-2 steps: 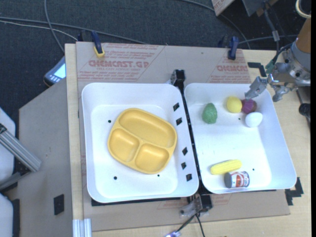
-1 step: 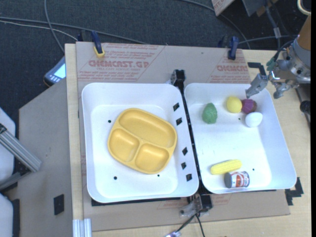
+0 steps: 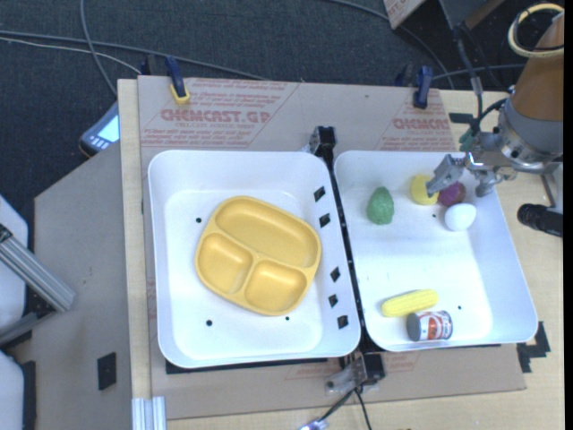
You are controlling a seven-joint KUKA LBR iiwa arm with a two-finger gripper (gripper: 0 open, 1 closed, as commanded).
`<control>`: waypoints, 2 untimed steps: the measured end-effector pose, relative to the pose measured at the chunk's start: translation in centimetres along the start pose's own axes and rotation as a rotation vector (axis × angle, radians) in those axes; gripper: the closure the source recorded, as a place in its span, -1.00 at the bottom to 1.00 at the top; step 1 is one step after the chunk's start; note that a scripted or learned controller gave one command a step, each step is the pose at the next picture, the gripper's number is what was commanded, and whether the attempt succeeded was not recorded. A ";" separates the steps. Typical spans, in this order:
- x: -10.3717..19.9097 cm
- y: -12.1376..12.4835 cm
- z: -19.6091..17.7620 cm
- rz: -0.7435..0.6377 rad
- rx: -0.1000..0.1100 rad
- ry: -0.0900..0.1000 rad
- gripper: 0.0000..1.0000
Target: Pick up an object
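The robot's hand [image 3: 458, 179] hangs over the far end of the right bin [image 3: 501, 267], its fingers spread around a purple object [image 3: 453, 193] between a yellow ball [image 3: 421, 189] and a white ball [image 3: 460, 217]; a yellow divided tray [image 3: 258, 254] fills the left bin [image 3: 170, 240]

Light is bright and even, falling from above. The white bins [image 3: 260, 173] glare almost to blank, with little surface detail left. Shadows are soft and short: a faint one hugs the yellow tray [image 3: 258, 254] toward 5 o'clock, and small ones sit under the items in the right-hand bin. The dark floor [image 3: 269, 25] toward 12 o'clock stays dim and grainy. Focus is soft throughout; the arm [image 3: 537, 106] at 2 o'clock looks slightly smeared. Straight edges bow a little near the corners.
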State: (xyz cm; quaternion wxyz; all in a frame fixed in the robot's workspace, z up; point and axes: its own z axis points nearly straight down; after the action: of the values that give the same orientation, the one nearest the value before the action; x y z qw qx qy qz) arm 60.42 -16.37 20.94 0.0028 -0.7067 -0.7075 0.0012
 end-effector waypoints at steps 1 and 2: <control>0.2 0.0 6.4 0.001 0.002 0.000 -1.00; 0.7 0.4 12.5 -0.001 0.002 0.001 -1.00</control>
State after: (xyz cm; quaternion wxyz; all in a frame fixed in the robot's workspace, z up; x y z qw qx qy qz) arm 60.72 -15.59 8.41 0.0037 -0.7064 -0.7078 0.0016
